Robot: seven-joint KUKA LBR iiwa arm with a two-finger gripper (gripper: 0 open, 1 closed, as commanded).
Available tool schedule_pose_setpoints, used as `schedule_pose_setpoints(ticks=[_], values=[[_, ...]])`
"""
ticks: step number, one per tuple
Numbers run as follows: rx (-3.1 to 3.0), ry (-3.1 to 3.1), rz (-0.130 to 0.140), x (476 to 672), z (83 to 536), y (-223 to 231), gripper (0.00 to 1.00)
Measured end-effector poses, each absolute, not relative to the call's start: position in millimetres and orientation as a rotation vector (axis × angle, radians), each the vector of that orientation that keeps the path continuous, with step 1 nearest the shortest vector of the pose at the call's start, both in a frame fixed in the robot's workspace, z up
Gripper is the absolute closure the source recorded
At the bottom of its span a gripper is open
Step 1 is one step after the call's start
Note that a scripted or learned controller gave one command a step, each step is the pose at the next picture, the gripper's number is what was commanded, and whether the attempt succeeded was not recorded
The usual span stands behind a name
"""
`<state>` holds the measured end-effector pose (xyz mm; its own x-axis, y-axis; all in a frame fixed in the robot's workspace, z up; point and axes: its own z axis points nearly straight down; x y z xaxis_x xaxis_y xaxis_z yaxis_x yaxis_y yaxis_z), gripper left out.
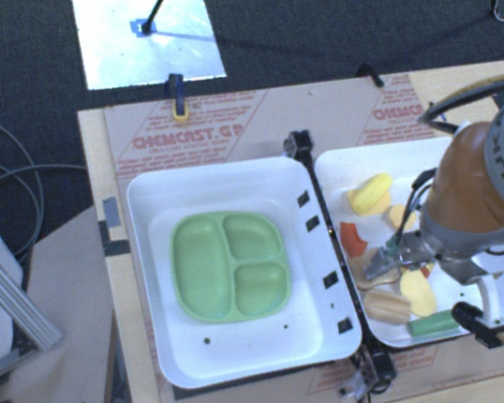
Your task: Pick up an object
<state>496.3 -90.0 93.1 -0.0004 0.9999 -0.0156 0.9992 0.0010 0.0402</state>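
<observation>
Toy foods (370, 194) lie in the right bin (414, 149) under the tool (383, 265), whose state I cannot tell

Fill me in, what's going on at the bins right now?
The arm is reaching in over the right bin, its hand low among a pile of toy food: a yellow piece, a red piece, a tan piece and a green block. Nothing is visibly lifted. The left bin holds a green divided plate.
</observation>
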Motion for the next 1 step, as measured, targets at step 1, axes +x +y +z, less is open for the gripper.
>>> schedule_pose_setpoints(ticks=[1], values=[[2.191, 2.189, 0.027, 498.0, 104.5, -92.2, 1.0]])
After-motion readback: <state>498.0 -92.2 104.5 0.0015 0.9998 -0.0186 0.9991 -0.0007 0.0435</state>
